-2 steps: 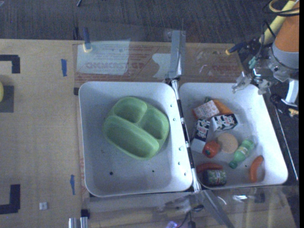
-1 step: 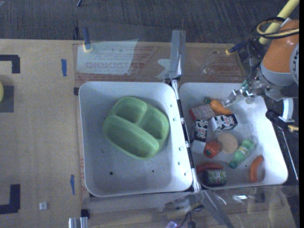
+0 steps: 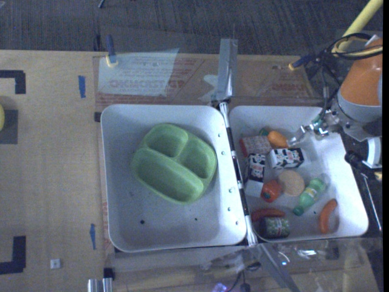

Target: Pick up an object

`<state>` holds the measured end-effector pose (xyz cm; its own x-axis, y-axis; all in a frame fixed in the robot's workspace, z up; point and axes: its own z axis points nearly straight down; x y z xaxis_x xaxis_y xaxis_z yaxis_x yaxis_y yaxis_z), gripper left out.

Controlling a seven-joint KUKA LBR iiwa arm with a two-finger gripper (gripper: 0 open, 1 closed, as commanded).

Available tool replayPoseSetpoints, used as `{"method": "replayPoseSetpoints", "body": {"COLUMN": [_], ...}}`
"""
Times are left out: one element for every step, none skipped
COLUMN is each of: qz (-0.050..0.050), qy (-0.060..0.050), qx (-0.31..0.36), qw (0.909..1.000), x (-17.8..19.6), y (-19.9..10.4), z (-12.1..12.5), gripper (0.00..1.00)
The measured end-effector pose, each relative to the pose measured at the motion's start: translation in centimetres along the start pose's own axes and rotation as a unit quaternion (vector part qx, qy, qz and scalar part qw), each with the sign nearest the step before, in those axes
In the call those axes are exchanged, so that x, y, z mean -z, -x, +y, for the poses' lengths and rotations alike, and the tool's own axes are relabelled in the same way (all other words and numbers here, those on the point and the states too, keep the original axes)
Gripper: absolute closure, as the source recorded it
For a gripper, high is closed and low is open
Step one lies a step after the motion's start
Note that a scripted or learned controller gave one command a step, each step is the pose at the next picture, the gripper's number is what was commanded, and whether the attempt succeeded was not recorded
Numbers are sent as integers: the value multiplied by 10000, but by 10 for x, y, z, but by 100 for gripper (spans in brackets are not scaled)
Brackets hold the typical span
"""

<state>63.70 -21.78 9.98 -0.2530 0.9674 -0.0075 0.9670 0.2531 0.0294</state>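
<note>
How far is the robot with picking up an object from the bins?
Nothing looks picked yet. The toy foods, such as the milk carton, green bottle and carrot, all lie in the right bin. The green tray sits in the left bin. In hand: the gripper hangs over the right bin's far corner, with no object between its fingers. Left: descend, grasp, lift.

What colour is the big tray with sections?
Green, seen in the camera view: the sectioned tray lies in the left bin.

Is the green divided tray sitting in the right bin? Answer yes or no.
No, the green tray lies alone in the left bin.
</note>
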Motion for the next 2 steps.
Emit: {"method": "replayPoseSetpoints", "body": {"qz": [2,72], "qy": [-3,-104], "qx": [1,70], "qw": [10000,9999], "x": [-1,-10], "y": [0,-16], "z": [0,-52], "gripper": [0,0]}}
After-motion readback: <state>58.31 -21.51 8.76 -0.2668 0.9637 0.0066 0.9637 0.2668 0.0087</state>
